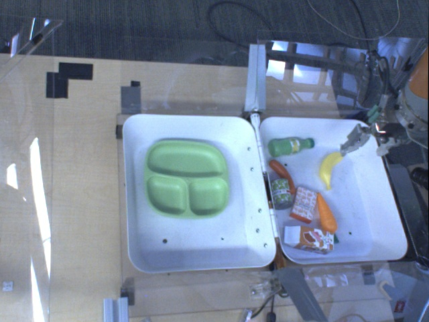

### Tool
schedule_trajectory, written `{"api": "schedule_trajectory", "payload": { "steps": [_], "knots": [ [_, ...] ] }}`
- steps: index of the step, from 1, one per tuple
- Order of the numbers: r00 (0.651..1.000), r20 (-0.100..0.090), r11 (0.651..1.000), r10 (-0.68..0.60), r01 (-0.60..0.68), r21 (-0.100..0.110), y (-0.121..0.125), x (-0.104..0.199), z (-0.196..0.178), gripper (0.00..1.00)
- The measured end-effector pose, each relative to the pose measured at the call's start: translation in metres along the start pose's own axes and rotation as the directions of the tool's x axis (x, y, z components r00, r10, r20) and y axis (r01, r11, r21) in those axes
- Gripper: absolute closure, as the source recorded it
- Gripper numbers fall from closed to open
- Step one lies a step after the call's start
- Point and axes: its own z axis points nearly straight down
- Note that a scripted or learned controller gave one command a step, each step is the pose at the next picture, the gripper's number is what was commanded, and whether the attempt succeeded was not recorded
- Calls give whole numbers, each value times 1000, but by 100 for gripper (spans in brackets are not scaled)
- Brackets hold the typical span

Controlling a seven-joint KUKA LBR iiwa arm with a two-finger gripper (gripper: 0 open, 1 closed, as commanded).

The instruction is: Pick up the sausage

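The sausage (281, 171), a short reddish-brown link, lies near the left wall of the right bin (375, 240), just below a green bottle (291, 145). My gripper (367, 142) hovers over the bin's upper right part, to the right of a yellow banana (327, 168). It is well apart from the sausage, open, with nothing between its fingers.
A small dark can (281, 193), a red-and-white box (303, 204), an orange carrot (326, 213) and a flat packet (310, 237) crowd the area below the sausage. The left bin (134, 240) holds a green divided tray (187, 178). Cables hang behind the right bin.
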Motion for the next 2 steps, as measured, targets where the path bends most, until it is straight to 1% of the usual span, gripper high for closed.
{"api": "schedule_trajectory", "payload": {
  "steps": [1,2],
  "knots": [
    [958,-1,958,288,-288,3,-5,56,120,0],
    [976,-1,976,219,-219,-10,51,81,167,0]
  ]
}}
